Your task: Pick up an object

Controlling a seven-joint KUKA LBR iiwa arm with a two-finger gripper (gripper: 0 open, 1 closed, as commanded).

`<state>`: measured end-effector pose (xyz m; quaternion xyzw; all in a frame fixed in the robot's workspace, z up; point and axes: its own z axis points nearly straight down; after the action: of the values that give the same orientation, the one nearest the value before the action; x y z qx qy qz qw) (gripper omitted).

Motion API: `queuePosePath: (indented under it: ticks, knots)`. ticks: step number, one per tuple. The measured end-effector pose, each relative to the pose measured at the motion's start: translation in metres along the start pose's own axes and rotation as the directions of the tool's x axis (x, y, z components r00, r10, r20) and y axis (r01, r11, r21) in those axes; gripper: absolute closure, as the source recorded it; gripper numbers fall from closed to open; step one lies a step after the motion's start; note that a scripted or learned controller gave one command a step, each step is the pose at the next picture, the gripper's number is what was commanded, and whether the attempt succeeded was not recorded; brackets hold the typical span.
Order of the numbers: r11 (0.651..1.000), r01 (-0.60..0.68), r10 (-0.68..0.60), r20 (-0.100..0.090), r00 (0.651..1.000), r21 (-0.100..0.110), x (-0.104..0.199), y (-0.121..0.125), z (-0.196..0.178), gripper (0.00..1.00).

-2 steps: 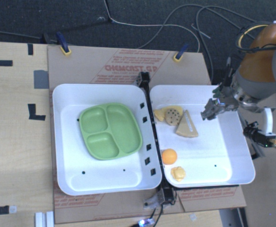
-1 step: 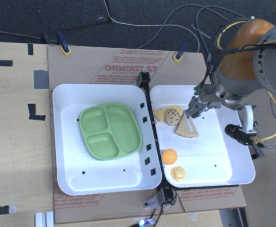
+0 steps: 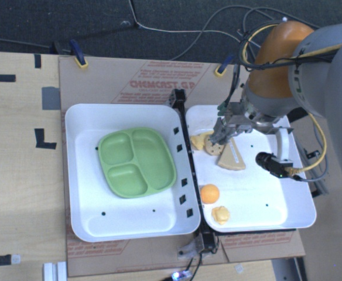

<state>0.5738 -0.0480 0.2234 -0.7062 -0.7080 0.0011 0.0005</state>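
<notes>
In the glossy right bin (image 3: 288, 209), end effector (image 3: 220, 134), grip unclear, meets tan wedges (image 3: 232, 160).

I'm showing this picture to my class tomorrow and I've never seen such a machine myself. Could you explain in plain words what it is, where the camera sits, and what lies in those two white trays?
The camera hangs above a bench, looking down at a slant. The grey and orange shape at the right is a robot arm; its gripper reaches down into the right bin. That bin holds a tan wedge, a pale yellow piece and a cracker-like piece by the gripper, an orange ball and a small yellow lump. The left bin holds a green divided plate. I cannot tell whether the gripper holds anything.
</notes>
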Motion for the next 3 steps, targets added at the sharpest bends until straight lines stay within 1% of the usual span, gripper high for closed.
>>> queuePosePath:
  ticks: [1,2,3]
  knots:
    - [1.000,0.004,-0.004,-0.002,1.000,-0.002,0.059,0.021,-0.005,1.00]
    - [1.000,0.003,-0.003,-0.001,1.000,-0.002,0.102,0.048,0.000,1.00]
    - [1.000,0.002,-0.002,-0.001,1.000,-0.001,0.148,0.063,0.010,1.00]
